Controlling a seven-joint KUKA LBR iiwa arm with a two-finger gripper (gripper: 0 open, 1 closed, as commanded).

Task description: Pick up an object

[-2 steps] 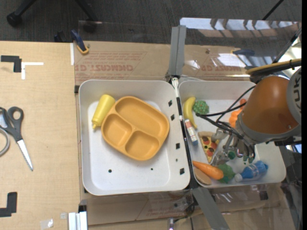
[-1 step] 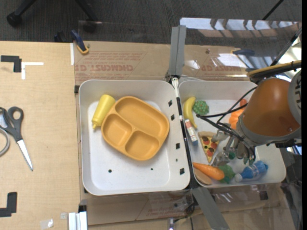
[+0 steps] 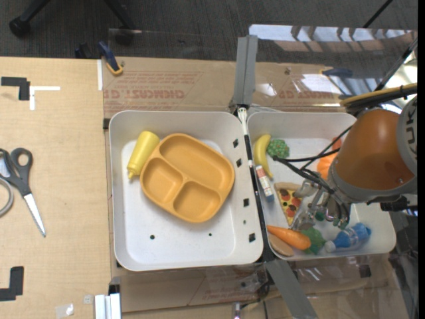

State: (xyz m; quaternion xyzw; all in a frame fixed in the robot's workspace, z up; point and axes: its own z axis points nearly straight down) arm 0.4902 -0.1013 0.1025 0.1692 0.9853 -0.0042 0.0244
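Observation:
My gripper (image 3: 313, 212) hangs low in the right bin (image 3: 302, 121), under the arm's orange band (image 3: 372, 153). Its metal fingers point down among the toys, just above an orange carrot (image 3: 289, 237) and beside a pizza slice (image 3: 287, 201). A yellow banana (image 3: 261, 154), a green broccoli piece (image 3: 277, 148), a small white tube (image 3: 265, 183) and a blue object (image 3: 350, 237) also lie in this bin. Cables and the wrist hide the space between the fingers.
The left bin (image 3: 133, 238) holds a yellow divided plate (image 3: 188, 177) and a yellow bottle (image 3: 141, 153). Scissors (image 3: 24, 185) lie on the wooden bench at left. A grey divider (image 3: 245, 72) runs between the bins at the back.

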